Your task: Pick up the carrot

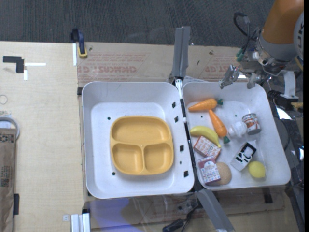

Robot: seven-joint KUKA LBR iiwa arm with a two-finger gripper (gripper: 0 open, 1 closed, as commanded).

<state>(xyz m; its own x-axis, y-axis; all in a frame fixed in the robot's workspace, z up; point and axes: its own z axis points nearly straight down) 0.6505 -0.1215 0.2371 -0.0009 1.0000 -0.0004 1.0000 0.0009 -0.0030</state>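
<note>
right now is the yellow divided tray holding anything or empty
Empty. The yellow tray in the left bin shows bare compartments.

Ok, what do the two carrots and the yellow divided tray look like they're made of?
Both carrots look like moulded plastic toys: even orange, smooth, slightly glossy, with small green stub tops. The divided tray also looks like plastic, a matte mustard yellow with rounded moulded compartments. Neither can be confirmed from the look alone.
</note>
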